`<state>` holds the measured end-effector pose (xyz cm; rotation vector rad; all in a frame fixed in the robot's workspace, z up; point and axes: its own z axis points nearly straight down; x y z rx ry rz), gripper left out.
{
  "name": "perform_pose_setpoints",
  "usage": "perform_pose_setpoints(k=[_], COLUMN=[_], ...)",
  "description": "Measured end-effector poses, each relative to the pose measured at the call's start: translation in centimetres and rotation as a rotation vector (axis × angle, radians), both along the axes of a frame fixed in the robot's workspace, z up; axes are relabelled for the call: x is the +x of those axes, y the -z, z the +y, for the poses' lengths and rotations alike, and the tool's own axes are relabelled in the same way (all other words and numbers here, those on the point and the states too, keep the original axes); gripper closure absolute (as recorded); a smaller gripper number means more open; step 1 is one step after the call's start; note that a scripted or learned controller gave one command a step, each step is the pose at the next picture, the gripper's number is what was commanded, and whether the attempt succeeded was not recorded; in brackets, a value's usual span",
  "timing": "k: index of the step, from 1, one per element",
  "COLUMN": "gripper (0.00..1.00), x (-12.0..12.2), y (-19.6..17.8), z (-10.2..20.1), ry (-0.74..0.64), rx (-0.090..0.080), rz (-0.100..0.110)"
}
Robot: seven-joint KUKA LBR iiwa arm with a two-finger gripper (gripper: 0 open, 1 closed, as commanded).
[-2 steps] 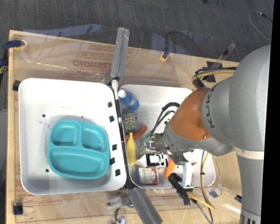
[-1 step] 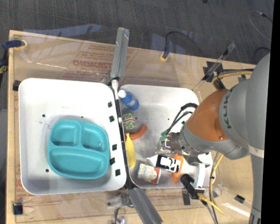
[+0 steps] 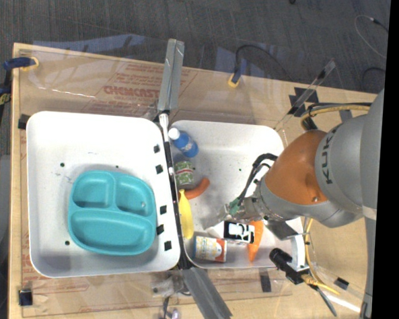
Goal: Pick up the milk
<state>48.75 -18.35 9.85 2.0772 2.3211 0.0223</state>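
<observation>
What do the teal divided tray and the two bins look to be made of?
Teal tray: probably moulded plastic, smooth and slightly glossy, with soft highlights along its rounded dividers. Left bin and right bin: likely thin white plastic, semi-matte, with rounded corners and even colour; the exact material cannot be confirmed.

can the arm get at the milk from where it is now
Probably yes. The milk carton lies in the right bin, just under the arm's wrist, with the can and the orange item close beside it, which may crowd a grasp.

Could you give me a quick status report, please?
Gripper low in right bin, fingers hidden. Milk directly beneath, grasp unconfirmed. Can, carrot crowd it.
</observation>
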Motion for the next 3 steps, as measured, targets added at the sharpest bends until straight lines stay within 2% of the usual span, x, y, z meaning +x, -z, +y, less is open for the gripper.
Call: perform_pose_setpoints(k=[1, 2, 3], gripper=[0.00, 1.00, 1.00], x=[-0.7, -0.6, 0.3], y=[0.5, -0.4, -8.6], z=[-1.5, -1.6, 2.7], ry=[-0.471, -0.476, -0.478], rx=[-0.005, -0.007, -0.002], rz=[0.022, 0.021, 0.029])
